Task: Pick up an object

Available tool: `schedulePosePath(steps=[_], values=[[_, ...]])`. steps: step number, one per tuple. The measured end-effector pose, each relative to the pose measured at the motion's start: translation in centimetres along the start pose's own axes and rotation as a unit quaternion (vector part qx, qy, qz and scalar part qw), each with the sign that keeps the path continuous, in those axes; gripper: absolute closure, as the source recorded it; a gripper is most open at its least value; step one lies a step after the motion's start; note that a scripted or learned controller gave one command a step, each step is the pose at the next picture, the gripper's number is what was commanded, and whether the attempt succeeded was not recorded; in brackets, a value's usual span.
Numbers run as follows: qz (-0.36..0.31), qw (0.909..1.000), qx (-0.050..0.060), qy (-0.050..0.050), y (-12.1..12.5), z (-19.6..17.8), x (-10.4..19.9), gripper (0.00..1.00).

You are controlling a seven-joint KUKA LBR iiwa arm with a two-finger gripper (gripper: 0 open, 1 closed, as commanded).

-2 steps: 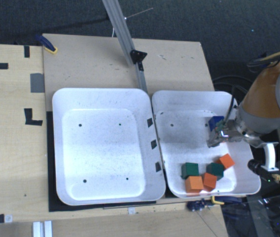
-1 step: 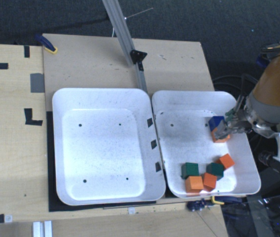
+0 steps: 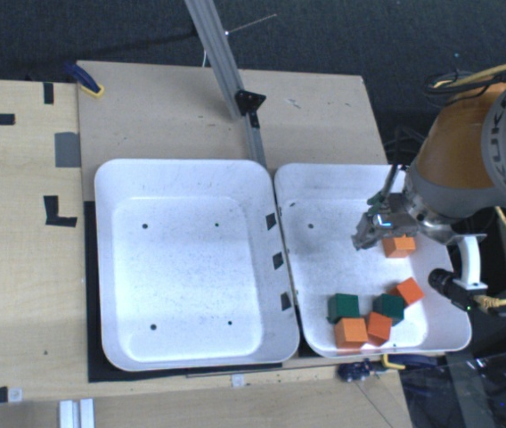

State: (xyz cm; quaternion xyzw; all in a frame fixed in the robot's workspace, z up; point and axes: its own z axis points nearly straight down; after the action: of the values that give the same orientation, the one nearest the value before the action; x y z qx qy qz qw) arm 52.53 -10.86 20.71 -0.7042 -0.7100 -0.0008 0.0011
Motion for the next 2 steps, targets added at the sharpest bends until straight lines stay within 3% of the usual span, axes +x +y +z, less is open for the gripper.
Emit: schedulePosePath(steps=[1, 2], values=[[0.0, 1.0, 0.0, 0.0, 0.6, -1.4, 5.3, 1.0], [0.0, 1.0, 0.001, -0.001, 1.4, -0.4, 10.6, 1.0]])
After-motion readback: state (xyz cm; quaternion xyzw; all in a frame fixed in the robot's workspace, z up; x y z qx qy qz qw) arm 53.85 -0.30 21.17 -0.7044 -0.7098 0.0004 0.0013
